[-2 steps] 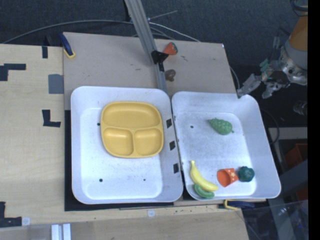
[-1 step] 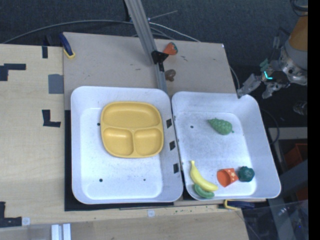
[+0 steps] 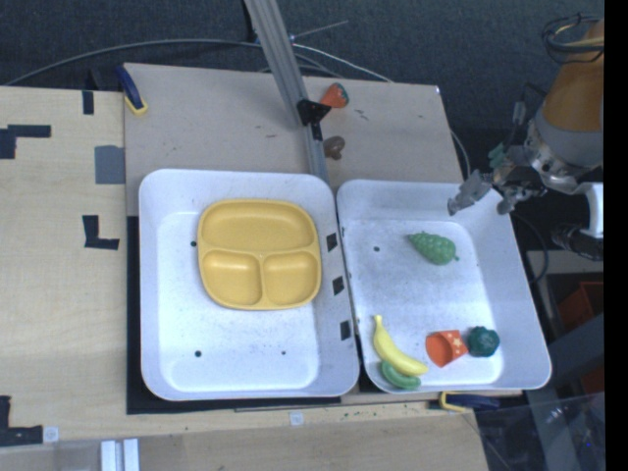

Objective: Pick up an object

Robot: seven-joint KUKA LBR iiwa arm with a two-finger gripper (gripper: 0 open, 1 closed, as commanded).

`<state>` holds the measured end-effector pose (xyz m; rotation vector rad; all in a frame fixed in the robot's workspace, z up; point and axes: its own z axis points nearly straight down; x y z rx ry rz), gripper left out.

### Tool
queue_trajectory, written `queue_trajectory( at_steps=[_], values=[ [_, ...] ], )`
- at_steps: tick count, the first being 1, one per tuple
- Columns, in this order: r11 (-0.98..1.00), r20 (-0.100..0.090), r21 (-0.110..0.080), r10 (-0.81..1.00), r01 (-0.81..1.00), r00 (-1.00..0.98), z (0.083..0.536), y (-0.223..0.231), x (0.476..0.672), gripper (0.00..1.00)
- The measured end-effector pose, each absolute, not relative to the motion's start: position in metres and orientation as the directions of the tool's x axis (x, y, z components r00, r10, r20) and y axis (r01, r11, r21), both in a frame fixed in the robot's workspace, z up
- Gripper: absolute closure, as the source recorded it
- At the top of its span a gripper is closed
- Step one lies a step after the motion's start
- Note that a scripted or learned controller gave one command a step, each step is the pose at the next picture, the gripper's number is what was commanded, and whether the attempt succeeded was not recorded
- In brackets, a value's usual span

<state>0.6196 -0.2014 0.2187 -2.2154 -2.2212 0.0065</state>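
We see the gripper [image 3: 483,191] open and holding nothing over the right bin's [image 3: 510,263] top-right rim, toys low inside it, yellow tray [image 3: 260,253] in the left bin [image 3: 162,292], wooden bench [image 3: 59,292] around.

Arm w/ gripper [image 3: 483,192] hangs over top-right rim of right bin [image 3: 510,263], fingers spread, nothing betw them. Right bin: green grapes [image 3: 433,247] near top; banana [image 3: 395,349], green pod [image 3: 399,378], orange cup [image 3: 445,347], teal lump [image 3: 482,341] along bottom. Left bin [image 3: 167,292]: yellow tray [image 3: 260,253].
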Motion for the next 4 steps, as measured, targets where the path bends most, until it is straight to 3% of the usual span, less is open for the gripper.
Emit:
queue_trajectory(
  at_steps=[2,3,4],
  values=[
    [0.002,0.000,-0.008,1.000,1.000,-0.002,0.093,-0.198,0.619,0.00],
    [0.004,-0.001,-0.002,1.000,1.000,-0.004,0.107,-0.198,0.621,1.00],
    [0.002,-0.001,0.005,1.000,1.000,-0.002,0.170,-0.193,0.622,1.00]
  ],
)
